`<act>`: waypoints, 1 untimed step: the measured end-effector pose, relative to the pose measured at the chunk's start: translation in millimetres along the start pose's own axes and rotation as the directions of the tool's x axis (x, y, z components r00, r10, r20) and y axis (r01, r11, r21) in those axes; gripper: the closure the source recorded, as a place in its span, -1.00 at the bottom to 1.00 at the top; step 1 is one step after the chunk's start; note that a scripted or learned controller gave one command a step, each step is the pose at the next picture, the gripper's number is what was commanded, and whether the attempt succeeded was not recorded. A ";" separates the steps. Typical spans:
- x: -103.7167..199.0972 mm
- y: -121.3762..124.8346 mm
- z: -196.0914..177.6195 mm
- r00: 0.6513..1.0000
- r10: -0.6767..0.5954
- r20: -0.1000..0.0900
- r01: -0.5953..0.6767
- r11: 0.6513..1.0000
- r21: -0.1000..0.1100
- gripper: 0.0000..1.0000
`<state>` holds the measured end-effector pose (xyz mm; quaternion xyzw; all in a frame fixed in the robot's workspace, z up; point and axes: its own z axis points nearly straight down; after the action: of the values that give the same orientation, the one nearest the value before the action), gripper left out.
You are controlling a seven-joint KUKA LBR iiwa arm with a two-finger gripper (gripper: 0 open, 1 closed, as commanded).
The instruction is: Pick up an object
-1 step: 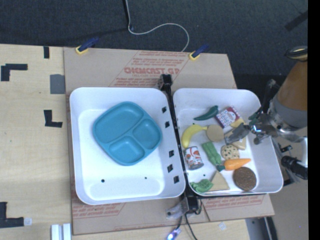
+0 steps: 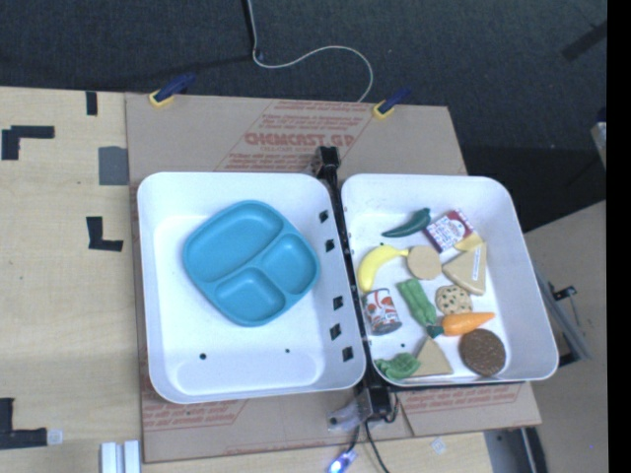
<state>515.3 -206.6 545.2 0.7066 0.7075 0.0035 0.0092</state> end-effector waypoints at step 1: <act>1.0 0.5 -0.4 1.000 0.000 -0.004 0.000 1.000 0.016 1.00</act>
<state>515.7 -205.6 545.6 0.7068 0.7074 -0.0007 0.0019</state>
